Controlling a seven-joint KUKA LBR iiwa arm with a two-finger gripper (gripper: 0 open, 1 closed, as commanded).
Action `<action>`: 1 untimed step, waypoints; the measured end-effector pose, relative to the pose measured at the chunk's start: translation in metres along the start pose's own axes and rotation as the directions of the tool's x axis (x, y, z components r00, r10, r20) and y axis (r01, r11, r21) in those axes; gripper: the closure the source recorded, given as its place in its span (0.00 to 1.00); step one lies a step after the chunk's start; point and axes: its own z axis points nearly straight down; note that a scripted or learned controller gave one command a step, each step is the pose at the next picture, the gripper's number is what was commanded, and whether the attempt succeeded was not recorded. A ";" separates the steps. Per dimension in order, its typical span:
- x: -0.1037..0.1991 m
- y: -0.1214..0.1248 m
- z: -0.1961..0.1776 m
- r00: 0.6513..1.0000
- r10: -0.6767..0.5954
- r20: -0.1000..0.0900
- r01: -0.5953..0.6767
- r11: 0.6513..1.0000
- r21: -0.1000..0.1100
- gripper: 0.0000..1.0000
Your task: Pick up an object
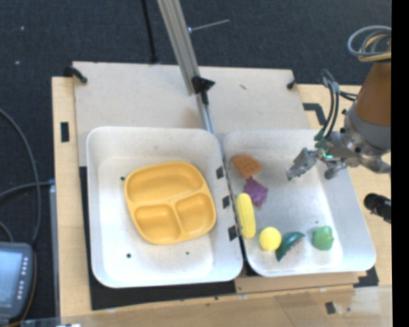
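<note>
The right bin (pixel 341 203) holds several toy foods: an orange-brown piece (pixel 245 165) at its back left, a purple piece (pixel 256 192) below it, a yellow corn cob (pixel 245 214), a yellow ball (pixel 270 238), a dark green piece (pixel 288 243) and a green round piece (pixel 322 238) along the front. My gripper (pixel 316 165) hangs over the bin's back right part, its fingers spread apart with nothing between them. It is well right of the orange-brown piece and above the green round piece.
The left bin (pixel 102 182) holds a yellow divided tray (pixel 169 201). A slanted metal pole (pixel 180 39) rises from the bench behind the bins. The arm's orange band (pixel 376 94) stands at the right edge.
</note>
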 end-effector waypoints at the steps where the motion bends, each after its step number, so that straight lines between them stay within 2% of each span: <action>1: -0.003 -0.008 0.055 1.000 0.002 0.001 -0.002 1.000 0.005 0.00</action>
